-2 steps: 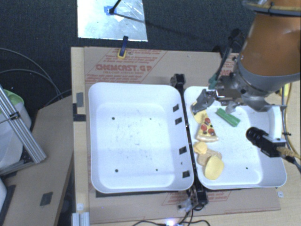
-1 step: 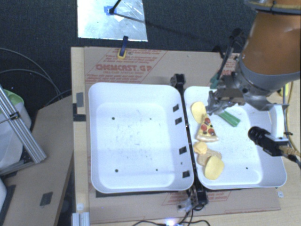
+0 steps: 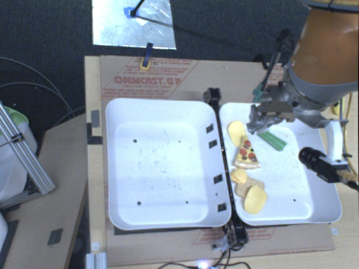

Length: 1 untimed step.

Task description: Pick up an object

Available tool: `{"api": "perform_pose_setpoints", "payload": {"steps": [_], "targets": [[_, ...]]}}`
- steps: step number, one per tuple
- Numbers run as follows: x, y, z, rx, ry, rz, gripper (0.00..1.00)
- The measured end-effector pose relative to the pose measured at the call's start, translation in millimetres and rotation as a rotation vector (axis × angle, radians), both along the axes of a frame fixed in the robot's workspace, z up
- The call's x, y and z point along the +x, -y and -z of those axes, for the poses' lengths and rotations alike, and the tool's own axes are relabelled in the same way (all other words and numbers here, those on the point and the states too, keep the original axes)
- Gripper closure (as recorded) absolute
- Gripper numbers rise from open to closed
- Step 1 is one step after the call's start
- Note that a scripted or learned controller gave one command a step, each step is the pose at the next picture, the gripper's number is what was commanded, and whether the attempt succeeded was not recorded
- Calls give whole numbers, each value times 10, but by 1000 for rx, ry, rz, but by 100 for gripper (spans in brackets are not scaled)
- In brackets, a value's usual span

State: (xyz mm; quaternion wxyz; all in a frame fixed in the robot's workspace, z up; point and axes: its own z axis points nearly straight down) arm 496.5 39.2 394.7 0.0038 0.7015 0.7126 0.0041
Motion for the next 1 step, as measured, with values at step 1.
{"api": "perform_pose_setpoints", "payload": {"steps": [1], "targets": [[8,0,-109,0,3,-5,100]]}}
